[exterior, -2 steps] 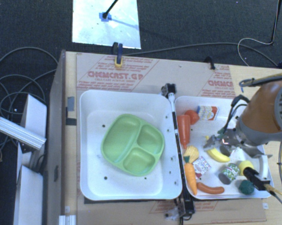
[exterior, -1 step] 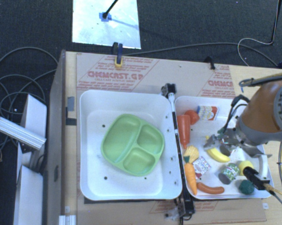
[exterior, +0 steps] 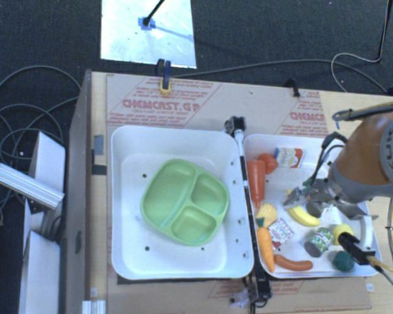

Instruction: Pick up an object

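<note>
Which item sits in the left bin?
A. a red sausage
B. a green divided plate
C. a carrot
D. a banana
B. The green divided plate lies in the left bin; the banana, carrot and red sausage are all in the right bin.

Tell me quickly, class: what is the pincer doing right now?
Pincer: low in the right bin, just above the banana; open or closed cannot be told.
</note>
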Tool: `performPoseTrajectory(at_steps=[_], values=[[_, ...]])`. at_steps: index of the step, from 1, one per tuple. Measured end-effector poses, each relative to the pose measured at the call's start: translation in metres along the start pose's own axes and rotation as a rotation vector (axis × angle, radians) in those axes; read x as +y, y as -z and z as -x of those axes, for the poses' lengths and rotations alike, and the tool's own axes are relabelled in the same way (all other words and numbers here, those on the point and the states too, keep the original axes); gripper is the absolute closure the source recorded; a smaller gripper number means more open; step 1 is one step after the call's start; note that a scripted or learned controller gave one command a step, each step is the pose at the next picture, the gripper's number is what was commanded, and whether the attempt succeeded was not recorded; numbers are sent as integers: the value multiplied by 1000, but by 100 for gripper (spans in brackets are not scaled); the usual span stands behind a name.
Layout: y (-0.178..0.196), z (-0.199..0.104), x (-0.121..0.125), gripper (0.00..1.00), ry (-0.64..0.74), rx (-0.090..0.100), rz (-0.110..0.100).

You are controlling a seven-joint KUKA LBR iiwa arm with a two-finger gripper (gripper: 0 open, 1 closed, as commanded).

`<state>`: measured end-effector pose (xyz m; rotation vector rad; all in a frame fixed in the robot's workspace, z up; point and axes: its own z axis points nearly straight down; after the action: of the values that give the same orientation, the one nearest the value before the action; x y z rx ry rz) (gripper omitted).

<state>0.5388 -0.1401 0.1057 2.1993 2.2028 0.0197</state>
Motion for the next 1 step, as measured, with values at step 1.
performPoseTrajectory(at_steps=[1], values=[[14, 3, 5, 100, -1, -10, 18]])
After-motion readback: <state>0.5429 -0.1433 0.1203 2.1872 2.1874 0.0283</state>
